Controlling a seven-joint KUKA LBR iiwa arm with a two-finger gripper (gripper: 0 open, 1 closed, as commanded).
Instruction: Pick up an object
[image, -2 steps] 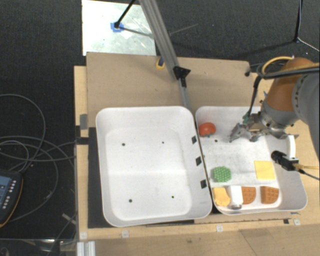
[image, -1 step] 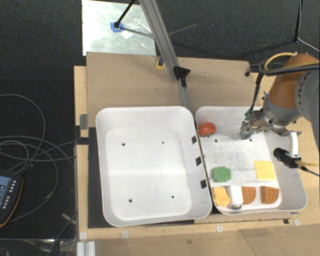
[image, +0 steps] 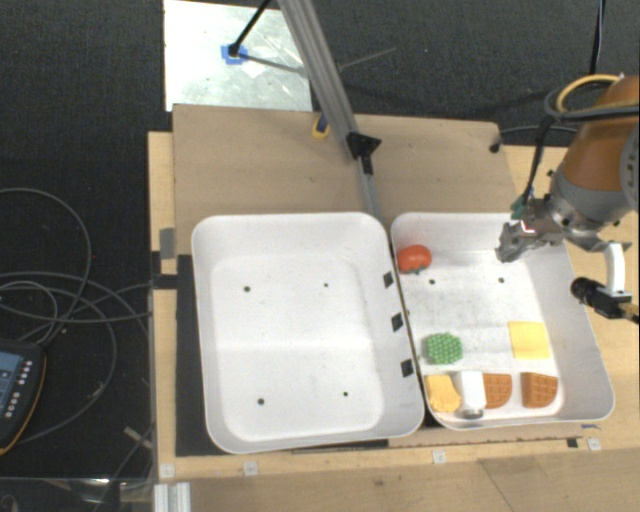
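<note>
The right bin (image: 580, 330) holds a red tomato-like ball (image: 414, 258) at its far left corner, a green bumpy ball (image: 443, 348), a yellow block (image: 529, 340), two orange waffle-like pieces (image: 538, 389), a yellow-orange piece (image: 443, 393) and a small white cylinder (image: 471, 392) along the near edge. My gripper (image: 520, 240) hovers over the far right part of this bin, well to the right of the red ball. Nothing shows between its fingers.
The left bin (image: 205, 330) lies beside the right one, joined by black clips (image: 397, 321). A grey pole (image: 330, 80) slants across the bench's far side. Cables lie on the floor to the left.
</note>
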